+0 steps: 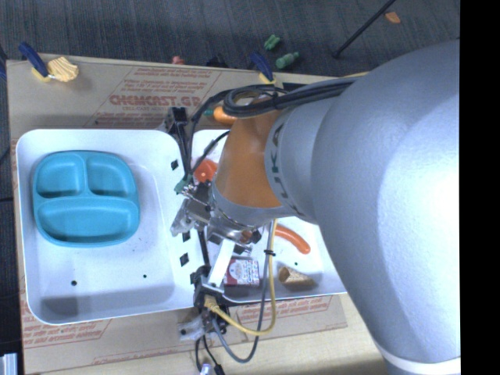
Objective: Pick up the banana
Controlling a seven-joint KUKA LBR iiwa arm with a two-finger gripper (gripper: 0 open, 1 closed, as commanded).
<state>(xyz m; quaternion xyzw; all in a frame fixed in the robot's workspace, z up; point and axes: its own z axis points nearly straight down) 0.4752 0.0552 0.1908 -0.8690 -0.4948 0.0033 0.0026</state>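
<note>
My gripper (197,214) hangs over the left part of the right bin (332,286), close to the wall between the two bins. The grey arm with its orange band (244,166) covers most of that bin and hides what lies under it. Around the arm I see an orange, carrot-like piece (294,240), a small orange-red thing (205,171), a dark red packet (244,272) and a tan lump (296,276). No yellow banana shape can be picked out among them.
The left bin (94,287) holds a blue divided plate (84,196) in its far half. Cardboard (148,92) lies under both bins. Small clamps and green bits sit on the floor beyond the bench.
</note>
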